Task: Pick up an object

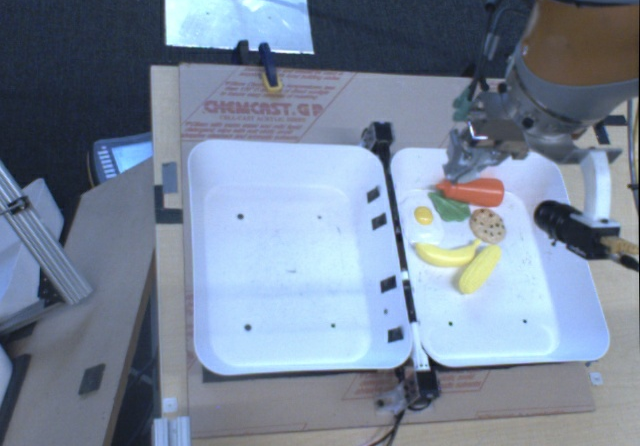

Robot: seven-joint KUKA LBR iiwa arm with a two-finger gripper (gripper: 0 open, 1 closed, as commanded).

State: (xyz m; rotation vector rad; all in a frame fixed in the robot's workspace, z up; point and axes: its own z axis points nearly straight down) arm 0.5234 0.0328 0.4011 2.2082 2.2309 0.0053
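Nothing is lifted yet: the gripper (462, 172) hangs over the carrot (474, 192) near the right bin's (575, 334) back edge, whether released or clenched I cannot tell; picking up remains.

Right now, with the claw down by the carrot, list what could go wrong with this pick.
1. The toys are bunched: the carrot overlaps the green piece, with the cookie close by, so the claw may nudge or drag a neighbour.
2. The claw sits at the carrot's end rather than its middle, so the carrot may tip or slip out.
3. This happens near the right bin's back wall, leaving little room.
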